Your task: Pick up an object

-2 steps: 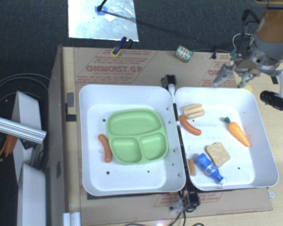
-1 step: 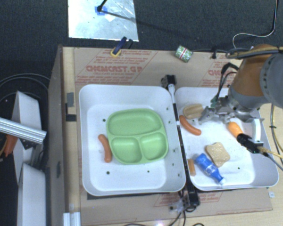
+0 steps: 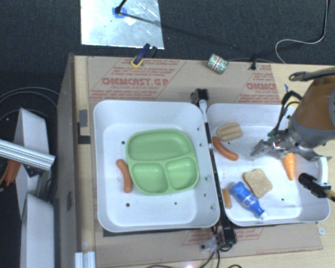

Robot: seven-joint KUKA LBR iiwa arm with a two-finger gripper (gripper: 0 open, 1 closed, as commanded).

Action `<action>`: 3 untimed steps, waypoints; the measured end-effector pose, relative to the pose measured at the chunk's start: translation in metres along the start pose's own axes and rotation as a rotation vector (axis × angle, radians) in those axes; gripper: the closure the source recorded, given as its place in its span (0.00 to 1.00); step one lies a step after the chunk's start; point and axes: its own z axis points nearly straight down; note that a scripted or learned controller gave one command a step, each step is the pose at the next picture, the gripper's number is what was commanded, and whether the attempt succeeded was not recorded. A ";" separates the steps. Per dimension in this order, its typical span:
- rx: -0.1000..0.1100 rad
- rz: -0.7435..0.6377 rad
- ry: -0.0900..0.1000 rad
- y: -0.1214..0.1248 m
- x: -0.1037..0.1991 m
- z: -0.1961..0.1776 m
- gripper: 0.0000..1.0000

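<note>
Gripper (image 3: pixel 271 147) low in right bin (image 3: pixel 243 111), finger state unclear. Orange carrot (image 3: pixel 290 166) just right of it, bread slice (image 3: pixel 258 182) nearer, blue bottle (image 3: pixel 247 198) nearer still. Could close on air or nudge carrot toward bin wall.

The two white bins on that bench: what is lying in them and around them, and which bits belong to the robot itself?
Bins: 2, white, side by side on the bench.
Divided plate: 1, green, left bin.
Sausage: 1, orange-red, left bin, beside the plate.
Sausage: 1, orange-red, right bin.
Bread roll: 1, tan, right bin.
Bread slice: 1, brown, right bin.
Bottle: 1, blue, right bin.
Carrot: 1, orange, right bin.
Small can: 1, green, behind the bins.
Arm: 1, grey and orange, right.
Gripper: 1, above right bin.
</note>
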 end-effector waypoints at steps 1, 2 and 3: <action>-0.006 0.000 -0.005 0.095 -0.025 -0.034 0.00; -0.002 0.000 -0.004 0.082 0.019 0.000 0.00; -0.002 0.001 -0.005 0.056 0.060 0.000 0.00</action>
